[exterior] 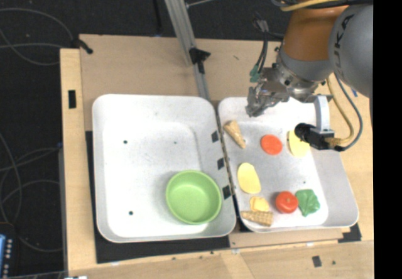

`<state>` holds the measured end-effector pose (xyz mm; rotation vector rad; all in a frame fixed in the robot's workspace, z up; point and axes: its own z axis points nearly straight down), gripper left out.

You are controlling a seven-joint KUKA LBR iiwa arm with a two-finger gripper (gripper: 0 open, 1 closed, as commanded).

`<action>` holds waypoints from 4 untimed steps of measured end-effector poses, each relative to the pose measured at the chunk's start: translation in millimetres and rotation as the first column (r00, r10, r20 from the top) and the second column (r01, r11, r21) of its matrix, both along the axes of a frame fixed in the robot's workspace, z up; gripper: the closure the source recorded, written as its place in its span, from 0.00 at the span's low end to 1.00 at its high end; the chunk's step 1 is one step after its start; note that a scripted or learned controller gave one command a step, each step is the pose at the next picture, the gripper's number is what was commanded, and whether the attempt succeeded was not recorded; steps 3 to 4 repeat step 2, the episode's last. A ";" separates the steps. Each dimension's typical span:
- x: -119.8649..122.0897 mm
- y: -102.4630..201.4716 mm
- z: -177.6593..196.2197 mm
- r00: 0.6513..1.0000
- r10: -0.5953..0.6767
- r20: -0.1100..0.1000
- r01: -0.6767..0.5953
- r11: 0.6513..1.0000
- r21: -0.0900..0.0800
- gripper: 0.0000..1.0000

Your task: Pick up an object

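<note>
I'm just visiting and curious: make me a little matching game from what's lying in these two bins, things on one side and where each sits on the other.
Things:
1. green bowl
2. claw
3. red tomato
4. orange disc

Places:
A. middle of the right bin
B. near part of the left bin
C. over the far left corner of the right bin
D. near edge of the right bin, beside a green piece

Pairs: 1-B, 2-C, 3-D, 4-A
</note>
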<state>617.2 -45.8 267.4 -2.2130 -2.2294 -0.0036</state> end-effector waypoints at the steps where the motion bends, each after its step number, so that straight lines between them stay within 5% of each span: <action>1: -14.5 46.7 -13.9 1.000 -0.001 -0.002 0.001 1.000 -0.002 1.00; 2: -16.5 94.8 -23.5 1.000 -0.001 -0.003 0.001 1.000 -0.001 1.00; 4: -16.5 94.8 -23.5 1.000 -0.001 -0.003 0.001 1.000 -0.001 1.00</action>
